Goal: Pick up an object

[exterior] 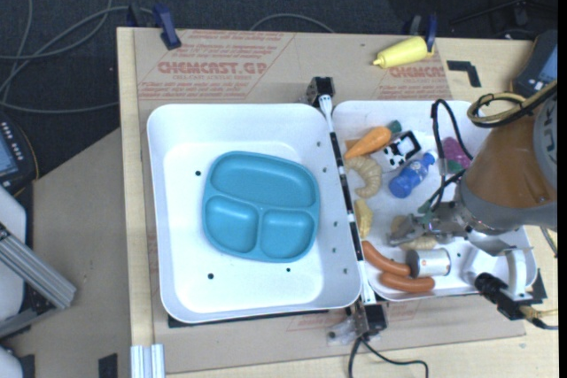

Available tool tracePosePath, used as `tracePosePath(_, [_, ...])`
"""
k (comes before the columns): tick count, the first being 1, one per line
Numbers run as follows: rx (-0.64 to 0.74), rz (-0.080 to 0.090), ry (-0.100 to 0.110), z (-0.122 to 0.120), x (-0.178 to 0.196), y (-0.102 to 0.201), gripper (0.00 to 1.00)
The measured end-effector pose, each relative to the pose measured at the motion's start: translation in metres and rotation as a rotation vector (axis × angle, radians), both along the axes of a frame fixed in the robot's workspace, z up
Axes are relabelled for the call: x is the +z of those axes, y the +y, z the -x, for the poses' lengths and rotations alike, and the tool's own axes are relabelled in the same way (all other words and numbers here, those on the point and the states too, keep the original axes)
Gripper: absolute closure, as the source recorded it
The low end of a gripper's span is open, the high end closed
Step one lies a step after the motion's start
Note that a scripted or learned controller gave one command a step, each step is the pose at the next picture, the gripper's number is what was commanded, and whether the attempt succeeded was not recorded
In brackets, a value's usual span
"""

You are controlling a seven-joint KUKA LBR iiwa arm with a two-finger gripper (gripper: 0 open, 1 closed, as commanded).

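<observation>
Looking down on the bench (221, 57), the camera view shows two shallow white bins set side by side. The left bin (177, 146) holds a single blue divided plate (260, 204) with three compartments, lying flat near the bin's middle. The right bin (354, 115) holds a crowd of small things: an orange carrot (368, 142) lies tilted at the upper left, and a black-and-white cow figure (400, 151) stands just beside it to the right. A blue bottle-shaped toy (410, 176) lies below the cow, with a magenta piece (454, 150) further right against the arm. A pale, curled shrimp-like toy (367, 177) lies along the bin's left wall. Two red-orange sausages (394, 270) lie at the lower left of this bin, near its front rim, and a small silver can (429, 262) lies on its side touching them. A yellow object (400, 54) rests on the bench beyond the bins, well apart from them. The arm (509, 168) enters from the right, its orange band over the right bin's far side, wrist bent downward. The gripper (416, 227) sits low among the objects, just above the silver can and right of the shrimp-like toy; whether it is released or clenched cannot be told, since the fingers merge with the grey clutter beneath.
</observation>
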State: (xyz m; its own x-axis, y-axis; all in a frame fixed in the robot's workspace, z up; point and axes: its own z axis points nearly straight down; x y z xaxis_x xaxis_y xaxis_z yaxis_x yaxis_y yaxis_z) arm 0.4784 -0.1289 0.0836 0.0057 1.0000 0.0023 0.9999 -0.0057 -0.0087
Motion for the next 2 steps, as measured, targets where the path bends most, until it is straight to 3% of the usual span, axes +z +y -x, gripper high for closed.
tracePosePath(1, [0.004,0.003,-0.01,-0.005,0.011,0.002,1.0])
tracePosePath(2, [0.015,0.002,-0.022,-0.045,0.107,0.063,1.0])
